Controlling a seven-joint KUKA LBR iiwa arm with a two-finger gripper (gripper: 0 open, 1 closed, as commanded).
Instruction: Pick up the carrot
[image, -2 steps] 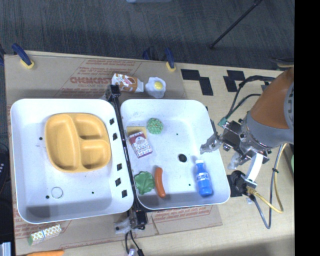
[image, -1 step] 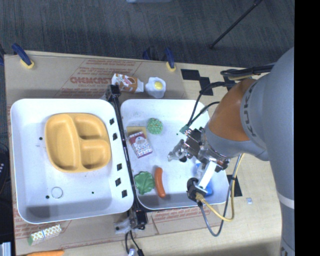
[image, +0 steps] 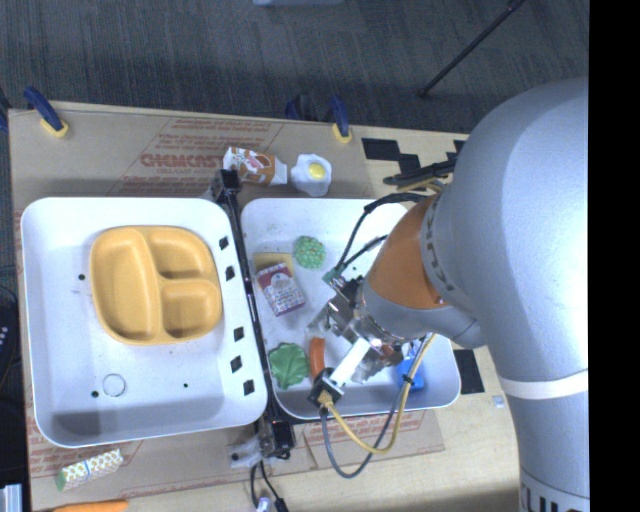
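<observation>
The carrot (image: 316, 354) lies in the right bin (image: 292, 216) near its front wall, just beside a green leafy piece (image: 288, 365). The gripper (image: 338, 318) hangs low over the bin, close to the carrot's far side (the bulky wrist hides its grasp, so its width cannot be told). This looks like the approach step, with the carrot not yet lifted. The next move calls for centring over the carrot, clear of the leaf, then closing.

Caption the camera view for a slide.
Gripper hovers over the right bin, close to the carrot; a yellow divided plate sits in the left bin.
</observation>
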